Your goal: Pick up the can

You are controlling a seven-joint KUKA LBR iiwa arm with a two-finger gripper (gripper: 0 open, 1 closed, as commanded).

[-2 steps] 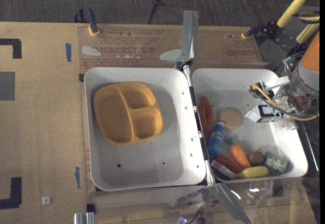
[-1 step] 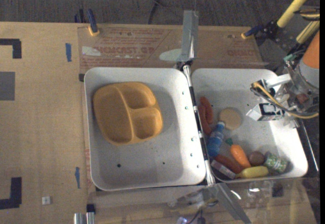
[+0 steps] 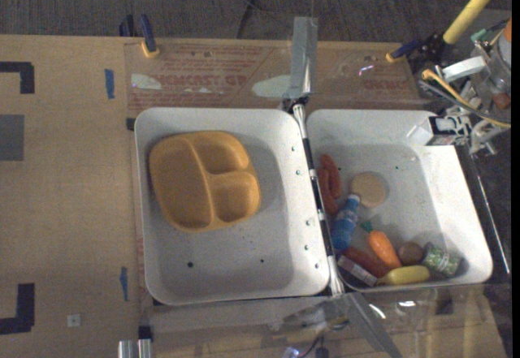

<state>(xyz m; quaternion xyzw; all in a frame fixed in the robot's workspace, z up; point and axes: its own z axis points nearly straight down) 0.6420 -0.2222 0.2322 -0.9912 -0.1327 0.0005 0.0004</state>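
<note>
Lining up on the can from the far corner

I'm watching the gripper (image 3: 475, 117) hanging over the right bin (image 3: 455, 178); its opening I cannot tell. The can (image 3: 441, 260) is lying in the near right corner, touching the banana (image 3: 404, 274), so I'm planning a descent clear of that.

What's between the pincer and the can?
Nothing visible. The can lies uncovered in the right bin's near-right corner, bare floor beyond it; a brown ball and yellow banana crowd its left side.
</note>
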